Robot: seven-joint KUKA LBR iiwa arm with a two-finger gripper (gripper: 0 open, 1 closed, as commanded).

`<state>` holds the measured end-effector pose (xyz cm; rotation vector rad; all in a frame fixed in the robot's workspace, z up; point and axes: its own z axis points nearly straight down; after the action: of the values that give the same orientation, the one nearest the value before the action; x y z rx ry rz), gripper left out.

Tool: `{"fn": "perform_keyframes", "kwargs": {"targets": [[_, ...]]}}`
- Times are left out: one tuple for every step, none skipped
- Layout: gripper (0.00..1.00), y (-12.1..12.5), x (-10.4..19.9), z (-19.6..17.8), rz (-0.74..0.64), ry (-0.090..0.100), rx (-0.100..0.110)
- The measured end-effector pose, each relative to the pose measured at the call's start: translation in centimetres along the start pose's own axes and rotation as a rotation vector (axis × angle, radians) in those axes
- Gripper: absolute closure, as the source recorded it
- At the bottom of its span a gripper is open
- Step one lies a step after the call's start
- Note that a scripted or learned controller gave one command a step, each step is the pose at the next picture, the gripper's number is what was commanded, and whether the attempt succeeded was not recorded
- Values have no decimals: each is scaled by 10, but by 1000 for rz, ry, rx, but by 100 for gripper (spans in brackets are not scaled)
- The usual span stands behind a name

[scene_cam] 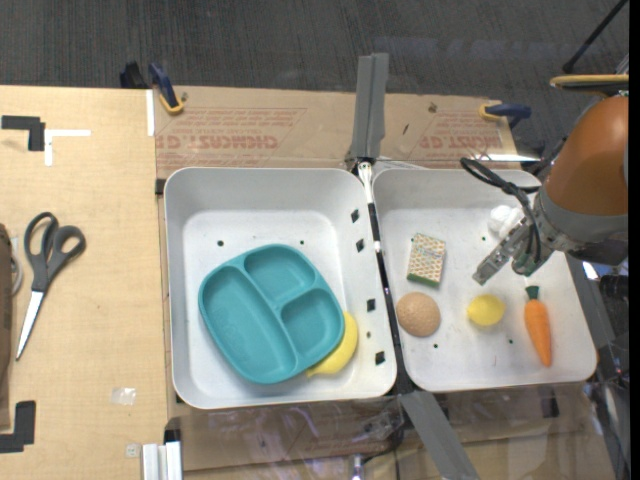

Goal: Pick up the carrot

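The orange carrot [539, 332] with a green top lies near the right wall of the right bin [455, 368], pointing toward the front. My gripper [507, 266] hangs over the bin just up and left of the carrot's green end, apart from it. Its two fingers [492, 266] are spread, and nothing sits between them. A yellow lemon [486, 311] rests just below the gripper, to the left of the carrot.
In the right bin a brown round roll [418, 314] and a small patterned box [427, 260] lie to the left. The left bin [190, 208] holds a teal divided plate [272, 312] with a yellow item [340, 352] under its edge. Scissors [42, 264] lie on the bench at far left.
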<state>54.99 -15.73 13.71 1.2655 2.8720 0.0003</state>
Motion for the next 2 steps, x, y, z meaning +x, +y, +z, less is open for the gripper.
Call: {"fn": "perform_keyframes", "kwargs": {"targets": [[100,-61,24,46,411,3,4],[100,-22,84,46,573,5,4]]}}
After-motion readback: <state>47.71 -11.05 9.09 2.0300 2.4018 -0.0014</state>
